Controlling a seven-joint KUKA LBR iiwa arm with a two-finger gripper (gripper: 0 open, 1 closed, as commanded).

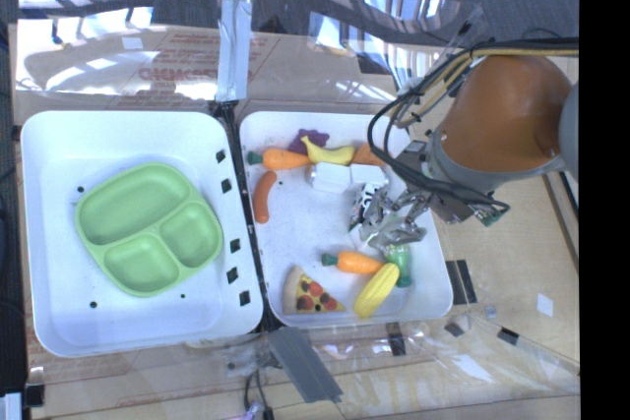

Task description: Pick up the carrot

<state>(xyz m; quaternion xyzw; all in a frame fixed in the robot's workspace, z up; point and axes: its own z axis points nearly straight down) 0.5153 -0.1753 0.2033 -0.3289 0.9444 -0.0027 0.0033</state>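
Fingers spread and empty, hanging low over the middle of the right bin, with nothing between them. Carrot flat on the bin floor just beside them, on the near side. Green top toward the bin with the green plate, orange tip almost touching a green piece and lying close to a yellow corn cob.

Likely trouble from here: crowding. Could catch the corn cob or the green piece along with the carrot, or nudge the carrot away, given how tightly the three sit. Could also close across the carrot's rounded length and squeeze it out sideways if not centred on the body. Some risk of a wrong target too: second carrot at the far wall next to a banana, well apart from the fingers, and another orange piece along the dividing wall. Pizza slice near enough to get bumped.

Arm reaching in from the right, bulking over the bin's right wall. Wrist angled downward and inward, cables looping above it.
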